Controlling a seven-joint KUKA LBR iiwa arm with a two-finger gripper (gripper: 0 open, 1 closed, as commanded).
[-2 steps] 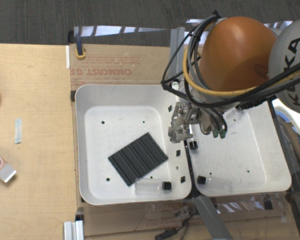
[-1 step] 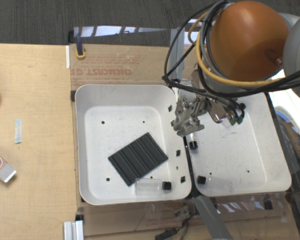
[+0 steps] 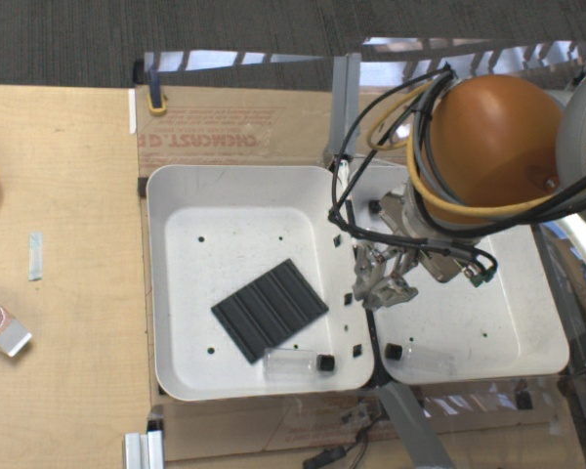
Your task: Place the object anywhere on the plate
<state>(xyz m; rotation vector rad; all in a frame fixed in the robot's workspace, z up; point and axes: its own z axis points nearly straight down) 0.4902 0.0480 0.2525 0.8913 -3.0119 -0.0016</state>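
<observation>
1. Clear tube with a black cap, taken as the task's object: lying flat in the left bin, just below the plate's lower corner, close to it but seemingly apart; long axis roughly left to right, cap at the right end.
2. Plate: dark, ribbed, rectangular, tilted so its length climbs from lower left to upper right; nothing on it.
3. Gripper: up and to the right of the plate, hanging over the left side of the right bin, by the wall between the bins. Cannot tell how far the jaws are parted; nothing seen held.
4. Small black piece: right of the plate, in the right bin.
5. Judged crux: tube lies down and left of the jaws, so likely a reach that way, closing across the tube's short width.
</observation>
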